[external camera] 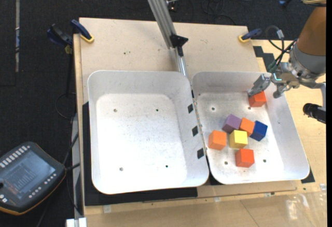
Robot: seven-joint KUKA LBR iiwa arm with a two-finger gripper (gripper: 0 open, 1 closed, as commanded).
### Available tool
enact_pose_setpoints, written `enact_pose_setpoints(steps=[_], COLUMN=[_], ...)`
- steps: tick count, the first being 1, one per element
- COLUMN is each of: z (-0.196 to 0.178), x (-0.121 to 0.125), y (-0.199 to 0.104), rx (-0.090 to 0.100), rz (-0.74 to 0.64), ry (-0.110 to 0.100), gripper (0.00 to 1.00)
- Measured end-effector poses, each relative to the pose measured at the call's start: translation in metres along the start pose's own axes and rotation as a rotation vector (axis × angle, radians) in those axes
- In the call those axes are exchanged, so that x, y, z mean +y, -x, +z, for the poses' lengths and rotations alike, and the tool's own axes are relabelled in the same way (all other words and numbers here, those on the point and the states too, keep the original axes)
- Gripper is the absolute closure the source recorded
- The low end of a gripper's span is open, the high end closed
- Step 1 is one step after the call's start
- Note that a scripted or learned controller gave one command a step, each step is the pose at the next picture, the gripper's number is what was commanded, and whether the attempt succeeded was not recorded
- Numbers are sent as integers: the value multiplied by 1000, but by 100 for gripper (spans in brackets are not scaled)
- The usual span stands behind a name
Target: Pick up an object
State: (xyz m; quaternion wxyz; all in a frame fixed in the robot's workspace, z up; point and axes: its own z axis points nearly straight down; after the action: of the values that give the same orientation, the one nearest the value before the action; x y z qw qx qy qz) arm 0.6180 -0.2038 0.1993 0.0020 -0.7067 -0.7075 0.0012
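dark floor with tangled cables frames a pale wooden bench [129,39], and on it sit two shallow white plastic bins side by side. no brand, label or readable writing anywhere; the grey handheld pendant with its dim screen [26,176] at lower left shows lines too small to read. yellow-tipped clamps [85,37] grip the bench's far corners, and a slanted silver metal pole [158,5] comes down to the seam between the bins.

over to the right-hand bin [290,138], where the action is. the grey arm with its orange band [314,34] reaches in from the right, and the two-finger gripper [271,86] hangs over the bin's far right corner, fingers spread apart, one to the left and one to the right. just below it, touching or nearly touching the left finger, lies a small orange-red cube [257,99], against the bin's far wall. it sits under the fingers, not between them.

well apart, mid-bin, a cluster: purple cube [232,123], orange cube [247,126], blue cube [259,130], yellow cube [238,139], another orange cube [218,140], and a red-orange cube [245,158] nearest the camera.

left-hand bin [104,91] shows speckled white floor.
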Motion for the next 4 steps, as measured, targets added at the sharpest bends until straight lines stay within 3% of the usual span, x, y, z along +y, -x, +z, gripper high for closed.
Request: enact_pose_setpoints(steps=[1,3,4], z=[-3,98,84], x=[1,-2,1], y=[0,7,8], rx=[-2,0,-3], rz=[-2,1,1], ry=[4,0,8], gripper=[0,0,100])
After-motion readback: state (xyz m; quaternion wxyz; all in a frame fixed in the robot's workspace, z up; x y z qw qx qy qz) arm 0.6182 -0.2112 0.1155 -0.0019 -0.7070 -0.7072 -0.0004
